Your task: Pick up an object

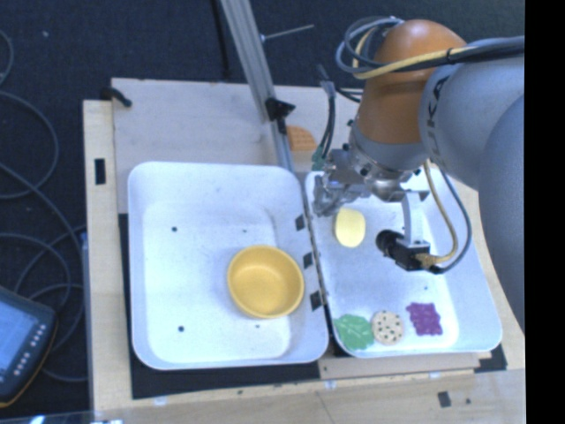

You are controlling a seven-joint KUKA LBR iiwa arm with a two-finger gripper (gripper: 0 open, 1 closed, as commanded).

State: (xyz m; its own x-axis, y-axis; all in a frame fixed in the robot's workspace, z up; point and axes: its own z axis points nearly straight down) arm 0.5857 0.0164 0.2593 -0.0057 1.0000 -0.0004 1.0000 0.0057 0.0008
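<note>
The right bin (459, 281) holds a pale yellow oval object (350, 228) near its far left. Along the bin's front edge lie a green piece (353, 329), a round speckled cookie (387, 326) and a purple piece (425, 318). A yellow bowl (264, 281) stands upright in the left bin (177, 237). My gripper (328, 198) hangs low over the far left corner of the right bin, just up and left of the pale yellow object. Nothing shows in its grasp.
A slanted metal rail (252, 60) runs down to the divide between the bins. A small orange object (301, 138) lies on the bench behind the bins. The grey and orange arm (415, 78) covers the far right. A black cable fitting (402, 247) hangs over the right bin.
</note>
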